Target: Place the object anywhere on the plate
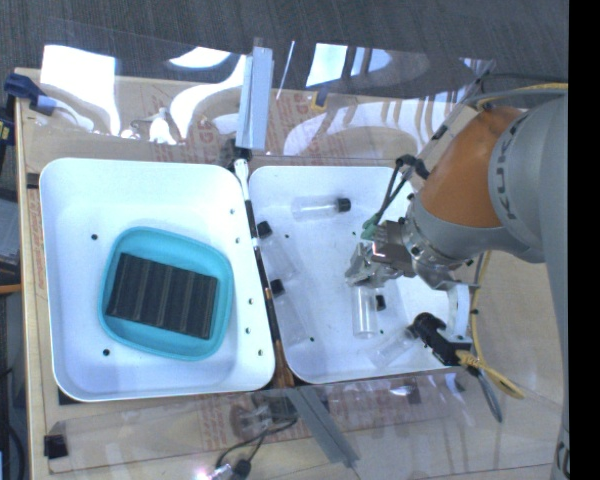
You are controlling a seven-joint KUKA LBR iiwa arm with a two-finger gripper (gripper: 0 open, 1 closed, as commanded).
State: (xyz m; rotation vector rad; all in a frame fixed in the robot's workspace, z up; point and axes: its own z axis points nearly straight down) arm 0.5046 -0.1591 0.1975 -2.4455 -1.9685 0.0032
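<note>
Trouble looks likeliest at the pickup: the arm's two-finger gripper [372, 266] hangs low in the right white bin [315, 353], right over a clear plastic tube [365, 313], and I can't tell how its jaws stand. Slick, round tubes roll away. Another clear tube with a black cap [318, 207] lies apart. The blue plate with a dark ribbed insert [166, 291] waits in the left bin [65, 358].

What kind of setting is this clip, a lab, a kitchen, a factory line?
Most likely a robotics lab test bench: two white bins side by side on a wooden bench, a grey-and-orange arm over the right bin, clear vials as test objects, a blue plate in the left bin, and loose cables.
</note>
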